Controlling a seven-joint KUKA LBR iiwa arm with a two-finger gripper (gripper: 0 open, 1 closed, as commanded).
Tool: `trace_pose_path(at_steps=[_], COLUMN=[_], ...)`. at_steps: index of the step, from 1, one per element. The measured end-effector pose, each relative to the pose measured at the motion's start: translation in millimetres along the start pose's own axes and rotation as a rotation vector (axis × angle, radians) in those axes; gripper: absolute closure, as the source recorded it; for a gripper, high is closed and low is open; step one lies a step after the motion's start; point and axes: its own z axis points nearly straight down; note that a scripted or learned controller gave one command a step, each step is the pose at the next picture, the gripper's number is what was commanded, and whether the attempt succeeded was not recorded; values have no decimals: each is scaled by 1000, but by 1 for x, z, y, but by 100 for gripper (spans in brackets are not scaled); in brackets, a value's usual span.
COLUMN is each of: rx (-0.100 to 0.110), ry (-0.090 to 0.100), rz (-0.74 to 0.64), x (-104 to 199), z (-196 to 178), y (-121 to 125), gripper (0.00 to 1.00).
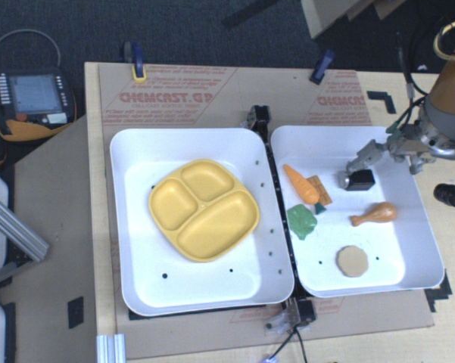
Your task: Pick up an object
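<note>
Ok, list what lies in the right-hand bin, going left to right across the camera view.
green piece → orange carrot → round tan cookie → drumstick

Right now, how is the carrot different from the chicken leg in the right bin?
The carrot is bright orange; the chicken leg is tan-brown. The carrot tapers to a point toward the bin's far-left corner; the chicken leg has a fat round end on the right and a thin end pointing left. The carrot lies beside the green leafy piece; the chicken leg lies alone. Both are toy foods lying flat in the right bin.
</note>
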Motion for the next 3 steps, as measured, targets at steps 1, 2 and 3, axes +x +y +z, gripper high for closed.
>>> trace_pose_path(at_steps=[1, 2, 3], rx=[-15, -9, -8], ry=[-3, -1, -1], rz=[-4, -5, -3], x=[1, 5, 7], z=[-9, 35, 82], y=[3, 5, -4], gripper=[0, 0, 0])
